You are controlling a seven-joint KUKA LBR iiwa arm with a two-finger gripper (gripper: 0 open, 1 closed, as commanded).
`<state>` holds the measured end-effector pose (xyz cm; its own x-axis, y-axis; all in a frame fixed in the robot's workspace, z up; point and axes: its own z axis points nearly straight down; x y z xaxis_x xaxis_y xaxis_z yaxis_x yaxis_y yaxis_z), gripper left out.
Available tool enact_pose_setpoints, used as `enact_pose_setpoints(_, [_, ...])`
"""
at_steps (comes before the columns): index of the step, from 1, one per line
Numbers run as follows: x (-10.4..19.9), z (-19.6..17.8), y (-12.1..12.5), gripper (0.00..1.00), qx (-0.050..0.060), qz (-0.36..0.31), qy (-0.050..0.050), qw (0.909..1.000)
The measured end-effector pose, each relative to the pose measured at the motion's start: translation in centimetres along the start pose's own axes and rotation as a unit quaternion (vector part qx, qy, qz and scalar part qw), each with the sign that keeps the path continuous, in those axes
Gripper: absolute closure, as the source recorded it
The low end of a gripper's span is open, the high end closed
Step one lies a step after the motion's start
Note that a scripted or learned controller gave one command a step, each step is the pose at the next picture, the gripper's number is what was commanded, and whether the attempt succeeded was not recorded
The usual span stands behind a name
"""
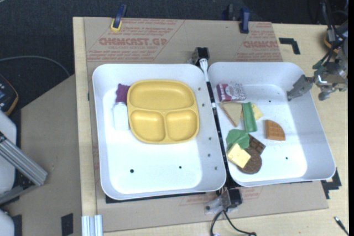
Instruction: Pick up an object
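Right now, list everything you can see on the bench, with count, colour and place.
bins: two, white, side by side.
divided plate: one, yellow, left bin, upper middle.
purple item: one, at the plate's left edge.
white item: one, below the purple item.
packet: one, pink and white, right bin, upper left.
toy food pieces: several, tan, green, yellow, brown, right bin's left half.
clamps: two, blue, along the board's far edge.
end effector: one, grey, over the right bin's upper right corner.

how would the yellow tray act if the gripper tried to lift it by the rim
The yellow tray looks like moulded plastic, so probably stiff and light for its size. It is wide with three compartments, so a rim grasp would likely make it tilt. Its glossy surface may slip. It lies partly over a purple thing that might shift.
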<state>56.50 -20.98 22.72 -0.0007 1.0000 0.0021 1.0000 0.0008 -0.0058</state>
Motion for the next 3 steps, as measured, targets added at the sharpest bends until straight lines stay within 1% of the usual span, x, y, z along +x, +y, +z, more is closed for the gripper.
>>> enact_pose_setpoints(1, [-0.2, 4.4, -0.4, 0.00, 0.000, 0.000, 0.000, 1.0000])
enact_pose_setpoints(2, [0.6, 9.7, -1.2, 0.00, 0.001, 0.000, 0.001, 1.0000])
enact_pose_setpoints(3, [0.7, 14.6, -1.3, 0.00, 0.000, 0.000, 0.001, 1.0000])
